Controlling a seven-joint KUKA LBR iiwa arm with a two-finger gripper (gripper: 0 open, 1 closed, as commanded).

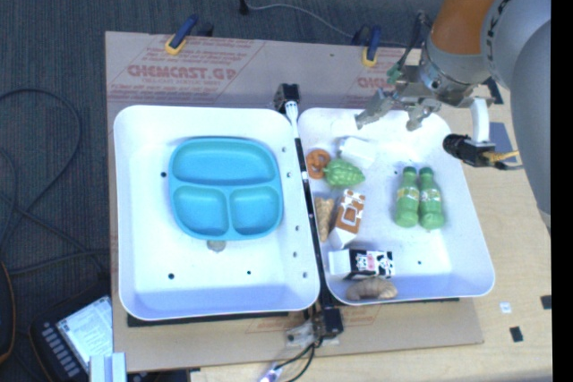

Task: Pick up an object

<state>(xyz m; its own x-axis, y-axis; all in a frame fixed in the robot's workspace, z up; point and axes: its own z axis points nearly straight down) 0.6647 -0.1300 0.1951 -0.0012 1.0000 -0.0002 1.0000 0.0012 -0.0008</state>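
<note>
Bins: 2 shallow white bins side by side; left bin, right bin.
Blue tray: 1, with 3 compartments, lying in the left bin.
Green bottles: 2, lying touching side by side in the right bin, right of its centre; long axes run toward the far rim, caps at the far end.
Other items in the right bin, all left of the green bottles: 1 white block, 1 orange ring, 1 green leafy item, 1 orange carton, 1 black-and-white carton, 1 brown lump.
Gripper: 1, above the far rim of the right bin, beyond the green bottles.
Fingers: 2, spread apart, nothing between them, touching no item.
</note>
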